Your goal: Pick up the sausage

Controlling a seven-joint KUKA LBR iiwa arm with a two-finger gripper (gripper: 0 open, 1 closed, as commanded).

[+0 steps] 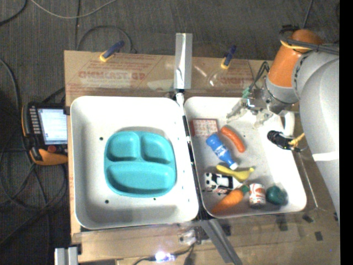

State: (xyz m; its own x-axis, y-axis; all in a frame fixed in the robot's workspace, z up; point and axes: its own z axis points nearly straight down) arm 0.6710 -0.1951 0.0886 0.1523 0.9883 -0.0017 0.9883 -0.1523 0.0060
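The tool (249, 110) hangs spread wide over the right bin's (300, 203) far edge; the sausage (233, 138) lies just below it, untouched.

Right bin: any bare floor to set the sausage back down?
Bare floor in the right bin lies along its right wall, between the gripper and green ball. Crowded: sausage, blue bottle, banana, carrot.

Arm (325, 109) cut off by right edge.

Grey arm (325, 98) from the right, end effector (248, 110) low, fingers spread apart
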